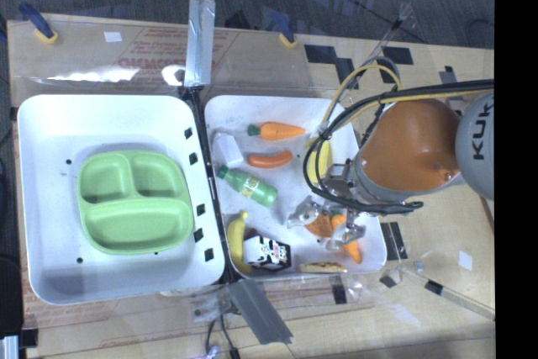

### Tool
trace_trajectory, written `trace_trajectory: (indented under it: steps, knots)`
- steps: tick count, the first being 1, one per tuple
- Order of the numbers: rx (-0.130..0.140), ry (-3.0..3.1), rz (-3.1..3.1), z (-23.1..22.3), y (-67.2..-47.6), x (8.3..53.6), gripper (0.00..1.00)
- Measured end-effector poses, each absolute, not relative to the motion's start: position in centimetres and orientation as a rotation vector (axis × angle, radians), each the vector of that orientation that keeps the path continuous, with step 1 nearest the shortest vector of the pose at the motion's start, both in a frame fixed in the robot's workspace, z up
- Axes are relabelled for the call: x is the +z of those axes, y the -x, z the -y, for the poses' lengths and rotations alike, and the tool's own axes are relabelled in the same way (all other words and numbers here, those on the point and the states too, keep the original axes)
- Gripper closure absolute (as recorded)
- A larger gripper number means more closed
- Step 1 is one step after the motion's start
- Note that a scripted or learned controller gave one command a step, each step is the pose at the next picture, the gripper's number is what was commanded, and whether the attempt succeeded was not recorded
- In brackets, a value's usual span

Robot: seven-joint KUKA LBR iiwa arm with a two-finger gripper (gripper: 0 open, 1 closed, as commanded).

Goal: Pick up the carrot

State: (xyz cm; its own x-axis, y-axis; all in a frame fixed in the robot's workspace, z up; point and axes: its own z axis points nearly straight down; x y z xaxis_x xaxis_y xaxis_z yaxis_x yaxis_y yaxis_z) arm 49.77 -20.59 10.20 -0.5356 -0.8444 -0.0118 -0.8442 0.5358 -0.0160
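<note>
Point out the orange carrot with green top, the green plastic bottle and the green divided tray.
orange carrot with green top (282, 131), camera view, mid body.
green plastic bottle (250, 186), camera view, mid body.
green divided tray (134, 233), camera view, front rim.

The right bin is crowded. A carrot lies near its far wall with bare white floor on its left and toward that wall; a sausage sits just beside it on the near side. A green bottle lies slantwise mid-bin, with a white block close above it. A banana and a small carton fill the near-left corner. The arm and its yellow cables overhang the bin's right side. The left bin holds a green tray, with open floor around it.
</note>
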Motion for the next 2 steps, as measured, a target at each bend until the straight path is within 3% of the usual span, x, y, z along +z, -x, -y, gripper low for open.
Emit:
trace_trajectory:
  steps: [1, 2]
  knots:
    - [0.0, 1.18, -2.908, 20.9, -52.4, 9.2, 0.0]
    - [-0.004, 1.136, -2.923, 17.4, -52.4, 14.2, 0.0]
